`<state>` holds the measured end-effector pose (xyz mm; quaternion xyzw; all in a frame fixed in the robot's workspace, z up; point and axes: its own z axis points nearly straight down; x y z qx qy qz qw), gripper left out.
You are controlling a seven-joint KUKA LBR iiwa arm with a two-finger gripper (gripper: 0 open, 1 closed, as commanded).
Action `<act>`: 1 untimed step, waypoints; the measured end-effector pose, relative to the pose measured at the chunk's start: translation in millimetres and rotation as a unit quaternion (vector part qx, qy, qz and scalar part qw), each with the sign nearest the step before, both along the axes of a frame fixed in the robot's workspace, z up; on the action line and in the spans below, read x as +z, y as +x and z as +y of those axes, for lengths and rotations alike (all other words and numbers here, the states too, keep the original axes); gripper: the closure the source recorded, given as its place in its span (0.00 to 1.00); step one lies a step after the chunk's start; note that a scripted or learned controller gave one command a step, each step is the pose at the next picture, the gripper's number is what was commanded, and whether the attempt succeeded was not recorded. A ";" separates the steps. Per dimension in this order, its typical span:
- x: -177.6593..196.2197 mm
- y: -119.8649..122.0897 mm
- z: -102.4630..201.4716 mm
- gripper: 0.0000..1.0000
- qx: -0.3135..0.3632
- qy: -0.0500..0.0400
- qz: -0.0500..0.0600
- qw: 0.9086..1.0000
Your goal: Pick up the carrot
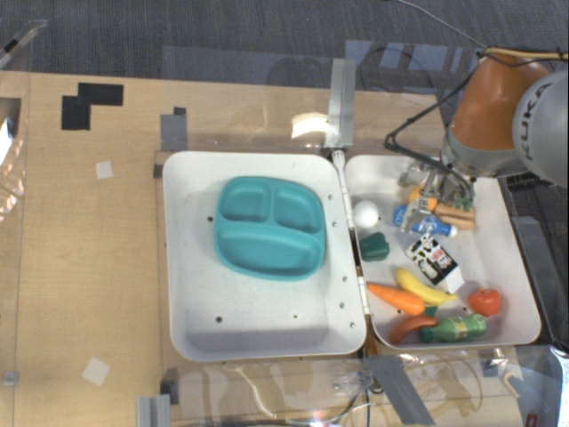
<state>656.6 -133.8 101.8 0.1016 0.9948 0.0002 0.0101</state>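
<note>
Orange and tapered, the carrot [396, 297] lies flat on the floor of the right bin [524, 310], toward its front left part, its thick end pointing at the divider between the bins. I read it as untouched: nothing is closed around it and it rests among its neighbours. Just beside it, touching or nearly so, a yellow banana [421, 286] runs along its upper right side. In front of both sits a brownish sausage-shaped piece [411, 328], and next to that a green bottle [457, 327] lies on its side. A red tomato [485, 302] sits near the front right corner. Behind the carrot I see a dark green block [374, 246], a white ball [365, 213] and a small black-and-white carton [434, 261].

My gripper [436, 191] hangs over the back of that same bin, above a clutter of blue, orange and tan items [434, 217], well apart from the carrot. From this slant I cannot tell how it is set, and I see nothing carried in it.

The left bin [187, 327] holds a teal divided plate [268, 227], which has no part in this job.

So by my judgement the pick has not begun in earnest: the arm needs to travel forward and left across the bin, line up over the carrot, descend, close and lift. The banana pressed close alongside looks to me like the likely nuisance.
</note>
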 end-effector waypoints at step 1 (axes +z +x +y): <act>-13.7 4.8 -7.9 0.00 -0.117 0.004 0.015 0.993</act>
